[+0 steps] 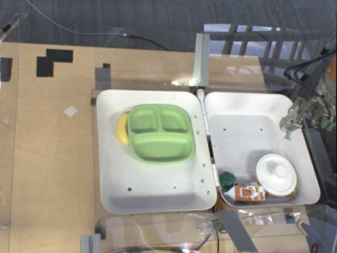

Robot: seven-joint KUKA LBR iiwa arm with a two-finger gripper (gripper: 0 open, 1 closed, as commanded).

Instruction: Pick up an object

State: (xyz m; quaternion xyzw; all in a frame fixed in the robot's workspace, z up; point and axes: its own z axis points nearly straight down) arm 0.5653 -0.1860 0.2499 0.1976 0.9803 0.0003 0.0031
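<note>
nothing has been picked up yet, as far as the view shows. the hand [293, 121] sits at the right edge of the frame, over the right rim of the right bin [247, 115], and nothing is between its fingers; whether they are spread or pressed together i cannot tell at this size.

the candidate objects all lie where they can be reached. in the lower right of the frame, inside the right bin, a white round lidded dish [276, 174] rests near the front wall, with a small orange carton [250, 193] just beside it and a dark green lump [227, 180] by the bin's lower left corner. in the left bin [152, 194], a green divided plate [160, 133] lies over a yellow item [122, 129], which peeks out at its left.

what is left, by my reading, is the whole job: choose a piece, descend, close and lift.
</note>
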